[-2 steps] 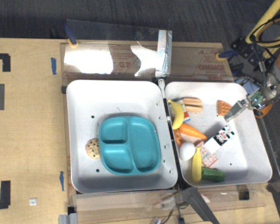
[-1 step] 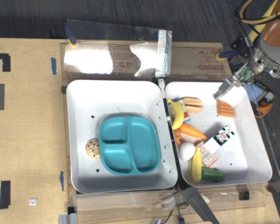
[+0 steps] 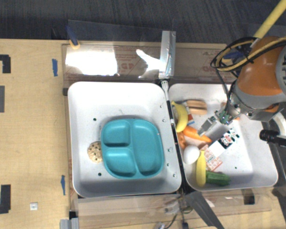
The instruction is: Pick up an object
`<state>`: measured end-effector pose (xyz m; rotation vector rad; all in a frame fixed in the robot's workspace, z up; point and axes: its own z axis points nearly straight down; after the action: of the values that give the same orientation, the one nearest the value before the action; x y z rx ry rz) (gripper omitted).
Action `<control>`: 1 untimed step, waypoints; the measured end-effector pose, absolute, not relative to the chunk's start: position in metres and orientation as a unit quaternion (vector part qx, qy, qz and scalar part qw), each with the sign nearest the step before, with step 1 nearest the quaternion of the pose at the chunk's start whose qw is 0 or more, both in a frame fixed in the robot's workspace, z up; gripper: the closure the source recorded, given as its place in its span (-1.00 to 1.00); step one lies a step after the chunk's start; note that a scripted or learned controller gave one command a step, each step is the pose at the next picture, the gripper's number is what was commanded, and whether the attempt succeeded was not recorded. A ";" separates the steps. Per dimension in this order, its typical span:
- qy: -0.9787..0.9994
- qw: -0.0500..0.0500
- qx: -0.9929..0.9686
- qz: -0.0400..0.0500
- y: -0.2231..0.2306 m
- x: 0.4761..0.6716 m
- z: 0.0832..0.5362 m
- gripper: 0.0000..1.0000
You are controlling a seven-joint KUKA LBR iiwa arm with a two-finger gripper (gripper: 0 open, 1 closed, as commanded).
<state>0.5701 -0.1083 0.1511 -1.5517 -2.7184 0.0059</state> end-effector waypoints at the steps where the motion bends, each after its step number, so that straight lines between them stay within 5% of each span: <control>1: -0.839 -0.001 -0.545 -0.001 -0.109 0.570 0.087 -1.00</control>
<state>0.5703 -0.1095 0.0870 -1.7128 -2.6369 -0.0035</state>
